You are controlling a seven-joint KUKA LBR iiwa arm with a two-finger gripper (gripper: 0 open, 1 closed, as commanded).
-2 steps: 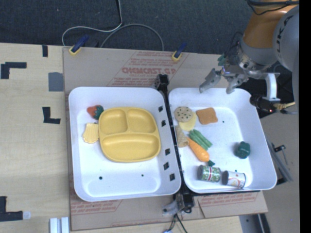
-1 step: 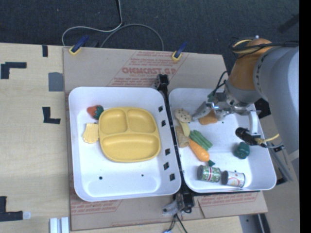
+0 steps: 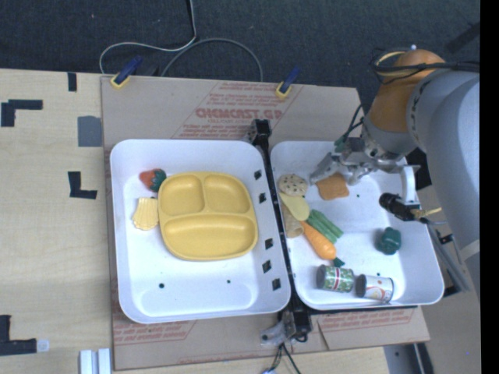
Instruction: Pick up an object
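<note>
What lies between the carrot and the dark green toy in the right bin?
In the camera view, only bare white bin floor separates the carrot from the dark green toy; nothing sits in that stretch.

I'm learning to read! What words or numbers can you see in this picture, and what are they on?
Red print on the cardboard sheet under the bins: seen upside down and too blurred to read.
Label on the small can in the right bin: too small to read.
Label on the small bottle beside the can: too small to read.
The yellow divided plate and the other toy foods show no words.
</note>
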